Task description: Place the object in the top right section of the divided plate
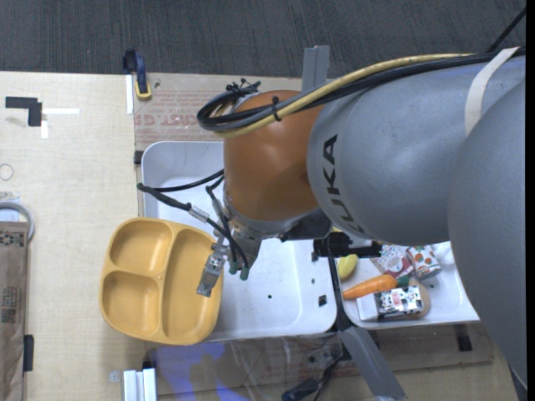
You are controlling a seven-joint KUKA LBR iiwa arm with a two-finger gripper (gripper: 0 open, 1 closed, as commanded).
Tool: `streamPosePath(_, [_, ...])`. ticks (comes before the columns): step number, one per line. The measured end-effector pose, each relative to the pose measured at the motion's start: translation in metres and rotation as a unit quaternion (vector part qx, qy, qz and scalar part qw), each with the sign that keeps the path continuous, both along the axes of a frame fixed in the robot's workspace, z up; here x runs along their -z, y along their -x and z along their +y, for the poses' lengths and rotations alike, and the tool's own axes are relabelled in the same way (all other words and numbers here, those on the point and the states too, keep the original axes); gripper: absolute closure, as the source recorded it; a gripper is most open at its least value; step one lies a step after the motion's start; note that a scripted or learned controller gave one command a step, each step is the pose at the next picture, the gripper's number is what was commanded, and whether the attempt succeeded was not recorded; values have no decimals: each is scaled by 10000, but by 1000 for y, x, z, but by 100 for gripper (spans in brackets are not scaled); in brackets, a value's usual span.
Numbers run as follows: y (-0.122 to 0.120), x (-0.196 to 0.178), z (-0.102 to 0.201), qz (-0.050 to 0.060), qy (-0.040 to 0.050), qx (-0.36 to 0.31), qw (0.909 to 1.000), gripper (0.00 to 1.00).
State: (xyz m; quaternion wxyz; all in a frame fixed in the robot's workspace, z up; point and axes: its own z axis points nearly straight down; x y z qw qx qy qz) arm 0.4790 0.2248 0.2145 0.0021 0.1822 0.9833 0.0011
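Yellow plastic: the divided plate (159, 281) lies at the left end of the left bin (276, 312), its outer rim hanging over the bin's edge onto the pale wood bench (67, 190). Three sections, two small ones on the left, one long one on the right.

Camera view, from above at a slant. The arm (401, 157) comes in from the right, a grey bulk covering most of the right half, with the orange band (267, 161) over the back of the left bin. Black and yellow cables (242, 107) loop across the top of the band.

The gripper (219, 267) points down-left, its tip over the plate's right rim, above the long section. A thin grey finger (207, 279) shows against the yellow. Whether the jaws are apart or together I cannot tell from here; they are too small and partly hidden by the wrist. Nothing can be made out between them.

Plate sections look bare where visible.

Right bin (456, 303), mostly under the arm, holds the loose things: a carrot (369, 287) lying crosswise, a small yellow piece (348, 265) just behind it, a dark packet (399, 302) in front, a red-and-white wrapper (414, 262) to the right. All well apart from the plate. Which of them is the object for the plate I cannot tell.

Brown cardboard (217, 103) lies behind the left bin.
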Motion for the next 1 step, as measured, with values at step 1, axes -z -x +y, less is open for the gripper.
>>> streamPosePath(1, [0, -13, 4, 15, 11, -1423, 9898, 0])
